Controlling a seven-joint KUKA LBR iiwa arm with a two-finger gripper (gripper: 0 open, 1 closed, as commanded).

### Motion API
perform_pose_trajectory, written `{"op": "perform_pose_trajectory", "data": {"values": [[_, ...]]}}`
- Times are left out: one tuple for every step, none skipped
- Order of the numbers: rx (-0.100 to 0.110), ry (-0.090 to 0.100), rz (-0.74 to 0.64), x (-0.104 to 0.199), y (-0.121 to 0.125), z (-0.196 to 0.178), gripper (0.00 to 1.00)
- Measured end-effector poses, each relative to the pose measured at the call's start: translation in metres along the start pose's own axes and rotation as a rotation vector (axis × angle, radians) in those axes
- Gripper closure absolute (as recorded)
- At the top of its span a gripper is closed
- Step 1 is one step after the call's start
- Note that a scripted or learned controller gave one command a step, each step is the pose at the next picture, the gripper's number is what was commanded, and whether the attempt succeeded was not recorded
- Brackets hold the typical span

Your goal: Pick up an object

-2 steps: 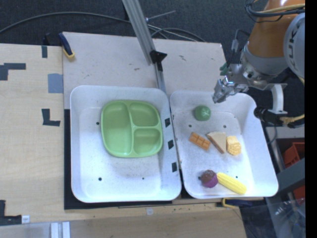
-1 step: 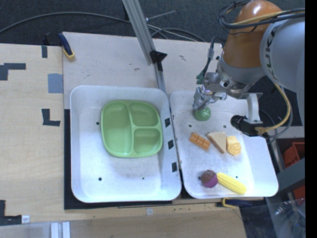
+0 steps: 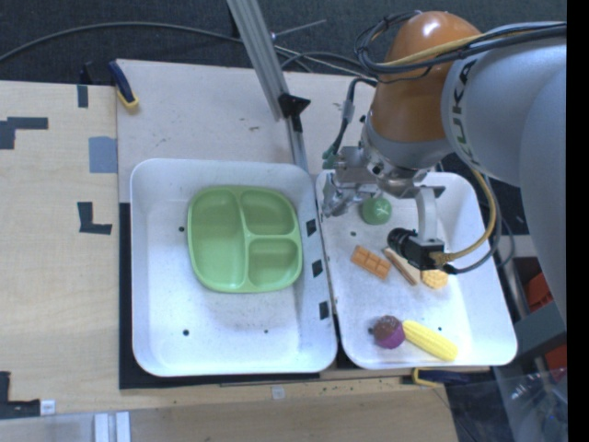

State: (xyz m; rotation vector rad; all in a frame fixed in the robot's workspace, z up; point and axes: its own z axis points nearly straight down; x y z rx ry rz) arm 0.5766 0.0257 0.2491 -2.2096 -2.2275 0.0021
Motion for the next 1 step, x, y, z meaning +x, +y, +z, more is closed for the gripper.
{"op": "perform_pose_trajectory", "data": {"values": [[0.0,-0.001,0.001,0.0477,-0.0137,0.0002,1.0]]}}
